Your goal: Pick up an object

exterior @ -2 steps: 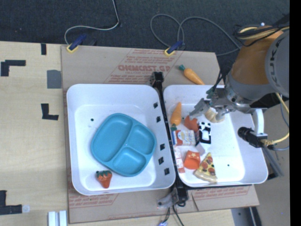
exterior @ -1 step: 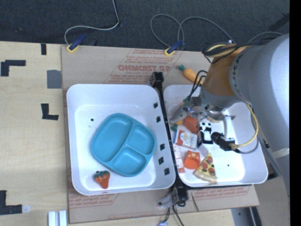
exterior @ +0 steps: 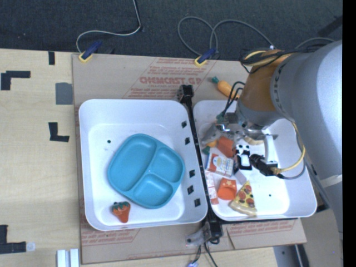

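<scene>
Arm (exterior: 311, 93) reaches in from the right, with the gripper (exterior: 225, 131) low over the left half of the right bin (exterior: 303, 207), close to the divider between the bins. How far the gripper is open cannot be told, and nothing can be seen held in it.

Right bin contents, all clustered along its left side:
- red toy (exterior: 225, 146) directly below the gripper; touching or apart, cannot tell
- packet (exterior: 220, 164), white and red, just in front of the red toy
- orange block (exterior: 226, 189) in front of the packet
- pizza slice (exterior: 243, 199) beside the block, near the front wall

Left bin (exterior: 89, 115): blue divided plate (exterior: 146, 170) in the middle, and a strawberry (exterior: 120, 211) at the front-left corner, just apart from the plate.

A carrot (exterior: 223, 86) lies on the cardboard (exterior: 161, 79) behind the right bin, outside it.
</scene>
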Motion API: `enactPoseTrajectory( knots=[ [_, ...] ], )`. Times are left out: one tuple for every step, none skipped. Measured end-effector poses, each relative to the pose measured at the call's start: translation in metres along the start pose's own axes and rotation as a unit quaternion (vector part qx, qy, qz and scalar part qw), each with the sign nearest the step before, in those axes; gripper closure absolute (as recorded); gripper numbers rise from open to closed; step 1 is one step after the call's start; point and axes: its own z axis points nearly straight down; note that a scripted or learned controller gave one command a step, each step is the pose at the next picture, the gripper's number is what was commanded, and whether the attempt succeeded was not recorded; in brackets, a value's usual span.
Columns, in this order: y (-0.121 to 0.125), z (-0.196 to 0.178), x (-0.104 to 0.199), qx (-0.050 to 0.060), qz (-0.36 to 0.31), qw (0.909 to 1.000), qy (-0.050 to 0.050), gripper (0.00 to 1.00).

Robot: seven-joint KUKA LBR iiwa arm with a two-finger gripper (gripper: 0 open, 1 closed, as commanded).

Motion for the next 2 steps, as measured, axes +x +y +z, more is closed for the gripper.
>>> enactPoseTrajectory(
  knots=[
    [0.000, -0.010, 0.000, -0.001, 0.000, 1.0000, -0.001, 1.00],
    [-0.013, -0.099, 0.050, 0.000, -0.001, 1.0000, 0.000, 1.00]
  ],
)
